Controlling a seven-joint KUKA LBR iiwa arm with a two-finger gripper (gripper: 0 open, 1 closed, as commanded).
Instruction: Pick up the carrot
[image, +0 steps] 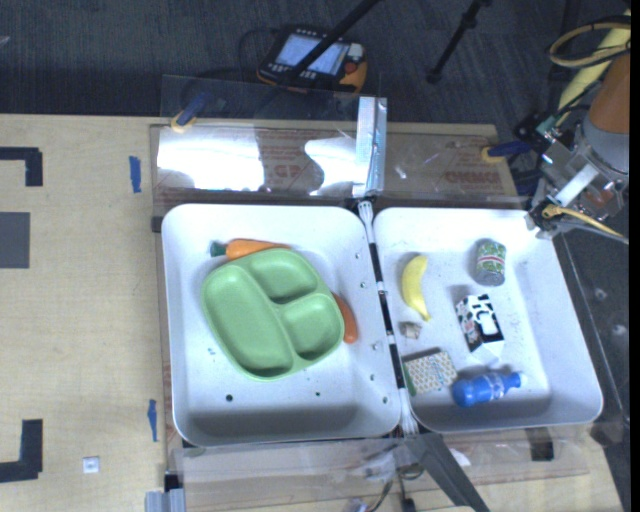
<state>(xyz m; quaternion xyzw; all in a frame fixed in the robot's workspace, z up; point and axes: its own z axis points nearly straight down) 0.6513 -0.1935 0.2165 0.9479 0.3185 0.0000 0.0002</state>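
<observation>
Both bins — the left bin (190, 330) and the right bin (570, 330) — look like smooth white plastic with a soft sheen. The green divided plate (270, 312) appears as matt moulded plastic. The carrot (252, 247) has a smooth orange surface. The banana (414, 285) looks smooth and slightly glossy. The blue bottle (483, 388) is shiny plastic. The bench top (80, 300) shows pale, matt wood grain. A clear sheet (270, 150) behind the bins is glossy — it carries bright glare.
</observation>
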